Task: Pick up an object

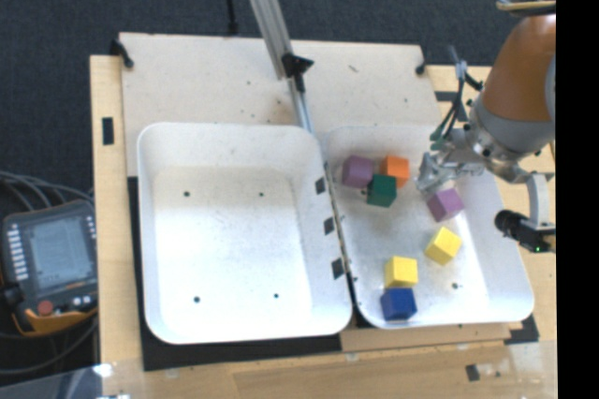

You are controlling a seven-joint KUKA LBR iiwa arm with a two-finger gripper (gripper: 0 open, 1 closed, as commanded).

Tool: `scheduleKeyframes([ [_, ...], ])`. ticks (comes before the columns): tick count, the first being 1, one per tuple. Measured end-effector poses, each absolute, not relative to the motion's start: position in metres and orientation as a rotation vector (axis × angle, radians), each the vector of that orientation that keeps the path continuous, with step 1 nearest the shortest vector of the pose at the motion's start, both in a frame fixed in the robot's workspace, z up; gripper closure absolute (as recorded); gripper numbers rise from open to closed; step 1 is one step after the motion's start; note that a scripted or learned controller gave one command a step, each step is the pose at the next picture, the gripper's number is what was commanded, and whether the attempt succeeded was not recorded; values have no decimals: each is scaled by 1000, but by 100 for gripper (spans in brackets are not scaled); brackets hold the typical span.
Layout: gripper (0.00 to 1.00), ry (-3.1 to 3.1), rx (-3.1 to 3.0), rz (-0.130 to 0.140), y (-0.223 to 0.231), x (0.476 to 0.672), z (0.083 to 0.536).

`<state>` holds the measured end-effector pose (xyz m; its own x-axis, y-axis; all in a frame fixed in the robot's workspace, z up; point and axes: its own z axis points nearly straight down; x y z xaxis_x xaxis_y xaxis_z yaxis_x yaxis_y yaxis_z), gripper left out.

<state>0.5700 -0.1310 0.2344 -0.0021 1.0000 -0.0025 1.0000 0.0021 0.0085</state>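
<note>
From my remote seat I watched the grey arm with its orange band reach in from the right, over the right-hand shallow white plastic bin [510, 289]. The metal two-finger gripper [436, 176] hung low above the bin floor, and just below and to its right sat a small purple cube [445, 202], tilted a little, close enough that the tooling seemed almost on it. I could not tell how wide the jaws stood, and I saw nothing clearly between them. That was the relation to watch: by my reading the cube lay slightly toward the camera and the arm's side of the tips, so a short shift that way looked needed before closing. Off to the gripper's left clustered a second purple cube [357, 170], a green cube [381, 191] and an orange cube [397, 167].
</note>
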Motion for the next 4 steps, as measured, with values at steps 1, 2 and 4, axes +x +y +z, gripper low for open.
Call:
scheduleKeyframes([
  [1, 100, 2223, 2214, 4, -132, 571, 261],
  [2, 100, 2228, 2216, -1, -86, 580, 249],
  [4, 100, 2229, 2212, 5, 19, 587, 261],
])
